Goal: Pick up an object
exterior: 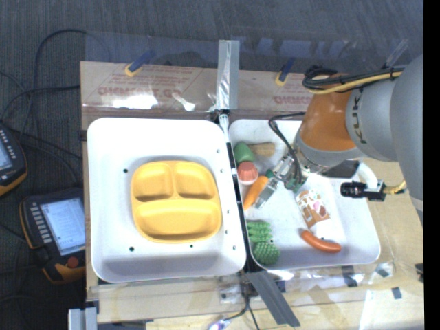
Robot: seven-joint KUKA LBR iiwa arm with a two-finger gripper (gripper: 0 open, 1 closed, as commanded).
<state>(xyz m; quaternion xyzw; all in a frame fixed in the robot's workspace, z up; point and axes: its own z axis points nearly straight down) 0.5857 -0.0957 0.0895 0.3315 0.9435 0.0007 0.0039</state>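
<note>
Left bin [103,205]: a white shallow tub holding a yellow divided plate [177,199] at its centre, three compartments, nothing lying on it.

Divider: the two bins meet along a dark seam; the toy food crowds the right bin's nine o'clock side, just past that seam.

Right bin [361,236]: at eleven o'clock a green cylinder-like piece [243,152] with a small red-and-white piece [247,172] just below it; at nine o'clock an orange carrot [253,192] lying on a slant; at seven o'clock a knobbly green vegetable [261,240]; near centre a printed snack packet [313,207]; at five o'clock an orange-red sausage [320,241].

Gripper [270,186]: it hangs low in the right bin, its tip just beside the carrot's upper end. From where I stand I cannot tell whether it is spread or pinching; nothing shows clearly between its tips.

Arm: grey with an orange band, reaching in from three o'clock, the wrist over the bin's upper half.

Likely target: the carrot, being nearest the tip, still lying on the bin floor.

Doing it well, as I judge it: straddle the carrot across its narrow width, not along its length; stay off the red-and-white piece at twelve o'clock of it and off the bin wall; close fully before lifting, then rise straight.
</note>
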